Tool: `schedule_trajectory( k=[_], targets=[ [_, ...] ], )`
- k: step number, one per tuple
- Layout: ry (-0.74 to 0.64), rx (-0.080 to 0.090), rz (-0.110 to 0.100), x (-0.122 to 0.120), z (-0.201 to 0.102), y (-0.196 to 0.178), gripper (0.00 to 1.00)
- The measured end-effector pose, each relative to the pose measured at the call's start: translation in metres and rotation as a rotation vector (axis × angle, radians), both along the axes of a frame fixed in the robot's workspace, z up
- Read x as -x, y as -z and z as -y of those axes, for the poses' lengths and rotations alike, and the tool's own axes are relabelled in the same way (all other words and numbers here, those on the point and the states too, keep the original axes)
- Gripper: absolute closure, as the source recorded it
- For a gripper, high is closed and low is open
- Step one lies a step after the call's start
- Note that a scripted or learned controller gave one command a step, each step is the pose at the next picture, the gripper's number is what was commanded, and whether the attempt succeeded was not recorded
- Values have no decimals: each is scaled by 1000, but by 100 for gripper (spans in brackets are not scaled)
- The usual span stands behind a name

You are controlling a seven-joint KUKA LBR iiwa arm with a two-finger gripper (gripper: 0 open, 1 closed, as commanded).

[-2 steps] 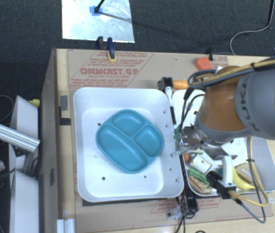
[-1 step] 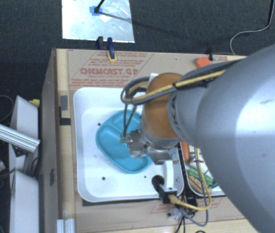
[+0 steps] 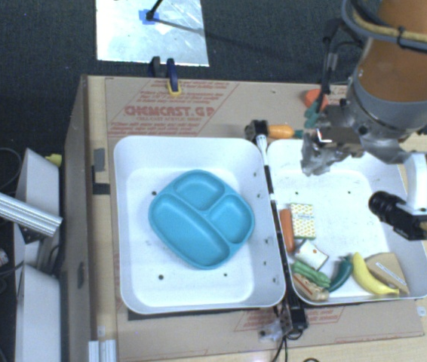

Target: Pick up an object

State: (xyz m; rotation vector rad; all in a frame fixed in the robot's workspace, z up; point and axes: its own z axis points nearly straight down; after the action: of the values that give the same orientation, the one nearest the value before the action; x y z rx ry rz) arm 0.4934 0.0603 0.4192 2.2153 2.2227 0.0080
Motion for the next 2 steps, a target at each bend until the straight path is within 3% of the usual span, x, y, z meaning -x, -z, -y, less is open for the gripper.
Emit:
schedule_trajectory(
  k=[1, 2],
  targets=[
    [1, 1, -7, -18, 23, 159, 100],
    [2, 1, -8, 7, 2, 236, 100]
  ],
)
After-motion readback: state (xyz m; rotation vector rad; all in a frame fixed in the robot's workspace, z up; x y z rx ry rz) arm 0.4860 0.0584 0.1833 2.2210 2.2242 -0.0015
